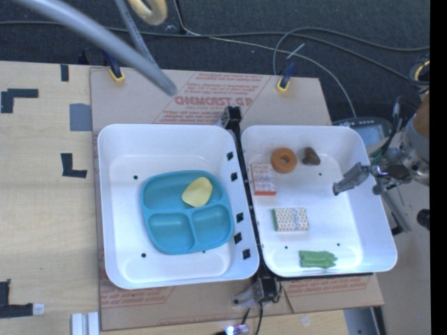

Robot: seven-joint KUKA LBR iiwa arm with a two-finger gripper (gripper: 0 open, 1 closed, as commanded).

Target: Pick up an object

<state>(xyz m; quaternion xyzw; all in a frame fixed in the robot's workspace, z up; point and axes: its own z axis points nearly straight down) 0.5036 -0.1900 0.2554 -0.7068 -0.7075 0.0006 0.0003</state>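
The right bin (363, 222) holds several small objects. An orange-brown donut (283, 160) and a dark brown lump (310, 156) lie near its far wall. A red and white packet (262, 179) rests by the left wall. A green and white box (290, 219) sits in the middle, and a green object (318, 259) lies near the front wall. My gripper (349, 180) hangs over the right side of this bin, right of the donut and lump, apart from every object. Nothing shows in its grasp.
The left bin (119, 187) holds a blue divided tray (174, 222) with a yellow object (198, 192) in its far compartment. A black divider clip row (241, 187) runs between the bins. Cables cross the dark surface behind. A grey tube (91, 26) slants across the top left.
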